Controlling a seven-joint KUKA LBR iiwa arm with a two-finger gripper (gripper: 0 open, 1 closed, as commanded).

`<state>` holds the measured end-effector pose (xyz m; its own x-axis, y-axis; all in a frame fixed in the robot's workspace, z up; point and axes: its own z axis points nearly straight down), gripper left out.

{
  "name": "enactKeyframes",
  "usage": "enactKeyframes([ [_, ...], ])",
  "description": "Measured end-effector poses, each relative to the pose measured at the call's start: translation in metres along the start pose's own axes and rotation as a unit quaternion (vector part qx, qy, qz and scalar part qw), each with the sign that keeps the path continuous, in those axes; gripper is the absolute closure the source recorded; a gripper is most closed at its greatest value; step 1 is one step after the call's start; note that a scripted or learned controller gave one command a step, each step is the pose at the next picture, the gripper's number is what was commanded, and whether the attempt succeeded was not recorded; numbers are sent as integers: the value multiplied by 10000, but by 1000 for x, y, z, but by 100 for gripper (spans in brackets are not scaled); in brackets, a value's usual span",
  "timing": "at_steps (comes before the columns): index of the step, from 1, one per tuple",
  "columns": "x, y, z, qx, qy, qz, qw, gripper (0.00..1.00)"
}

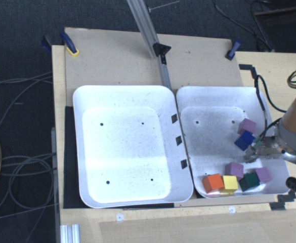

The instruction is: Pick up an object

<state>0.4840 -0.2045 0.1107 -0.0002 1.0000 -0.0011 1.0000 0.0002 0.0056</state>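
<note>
my gripper (254, 153) low in right bin (208, 97), just beside blue block (244, 139), under purple block (248, 125); can't tell grip state, nothing visibly held

even, soft overhead light, fairly bright at the centre of the frame. the two white bins (122, 151) verge on washed out, with faint shading along their rims. the dark floor (21, 14) at upper left stays dim. shadows are short and diffuse. slightly grainy overall, edges soft.
</note>
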Motion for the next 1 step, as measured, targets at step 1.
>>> enactKeyframes([
  [1, -2, -1, -43, 1, -4, -3, 10000, 100],
])
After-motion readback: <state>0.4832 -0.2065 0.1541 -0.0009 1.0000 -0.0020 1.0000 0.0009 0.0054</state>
